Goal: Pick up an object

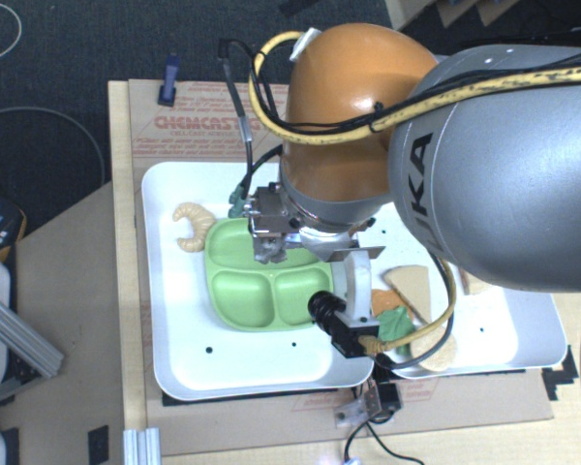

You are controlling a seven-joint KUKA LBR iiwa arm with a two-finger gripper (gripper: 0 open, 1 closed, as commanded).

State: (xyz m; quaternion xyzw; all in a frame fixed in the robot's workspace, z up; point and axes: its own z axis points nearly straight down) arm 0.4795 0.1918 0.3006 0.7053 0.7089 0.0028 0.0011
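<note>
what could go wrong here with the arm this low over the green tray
The gripper hangs over the far rim of the green divided tray, so it may press on the rim and tip or shove the tray rather than grasp it. The croissant lies right against the tray's left edge and could get pushed along. The arm's bulk hides much of the right bin, so whatever lies beneath it cannot be checked from this view.

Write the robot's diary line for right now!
arm: over left bin | gripper: above green divided tray | croissant: beside tray | held: nothing seen
</note>
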